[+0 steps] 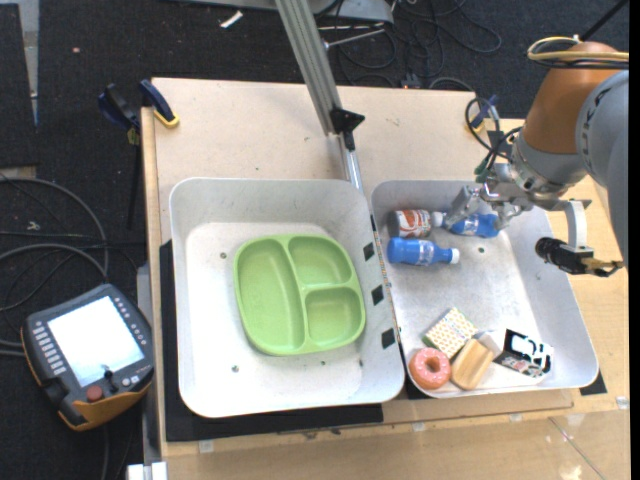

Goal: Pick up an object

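The gripper [472, 211] hung low in the right bin [560, 308], just above a blue bottle [478, 226]; whether its fingers were open, I cannot tell.

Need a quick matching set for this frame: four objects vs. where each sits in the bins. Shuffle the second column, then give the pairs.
Things:
1. green divided plate
2. pink donut
3. blue bottle
4. black-and-white box

Places:
A. right bin, near right corner
B. left bin, middle
C. right bin, far half, lying on its side
D. right bin, near left corner

Pairs: 1-B, 2-D, 3-C, 4-A
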